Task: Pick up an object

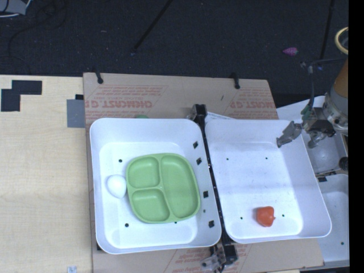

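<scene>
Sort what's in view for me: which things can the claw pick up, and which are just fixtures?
Pickable:
- orange-red object, right bin
- green divided tray, left bin
- white egg-like object, beside the tray

Fixtures:
- two white bins
- cardboard sheet underneath
- claw sits at the right bin's far right edge

A robotics lab: two white bins [259, 147] clamped side by side on printed cardboard [170, 98] atop a pale desk [40, 181], with loose cables [17, 4] on dark floor beyond.
</scene>
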Robot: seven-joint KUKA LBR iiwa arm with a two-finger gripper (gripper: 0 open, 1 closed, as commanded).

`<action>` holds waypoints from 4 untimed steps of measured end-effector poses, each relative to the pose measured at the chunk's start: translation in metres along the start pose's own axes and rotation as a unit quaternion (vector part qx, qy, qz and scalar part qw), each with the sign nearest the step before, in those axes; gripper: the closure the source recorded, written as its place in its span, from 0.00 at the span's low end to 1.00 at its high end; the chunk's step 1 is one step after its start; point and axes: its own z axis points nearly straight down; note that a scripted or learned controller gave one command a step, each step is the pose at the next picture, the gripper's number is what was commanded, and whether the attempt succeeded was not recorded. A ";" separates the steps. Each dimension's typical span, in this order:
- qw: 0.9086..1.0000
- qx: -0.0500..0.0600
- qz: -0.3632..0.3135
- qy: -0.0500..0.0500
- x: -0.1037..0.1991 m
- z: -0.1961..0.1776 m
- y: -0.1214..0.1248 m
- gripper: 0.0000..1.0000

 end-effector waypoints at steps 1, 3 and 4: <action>1.000 -0.007 -0.001 -0.002 0.000 -0.007 0.002 0.00; 1.000 -0.003 -0.001 0.000 -0.008 0.115 0.012 0.00; 1.000 -0.005 -0.001 -0.001 -0.007 0.158 0.013 0.00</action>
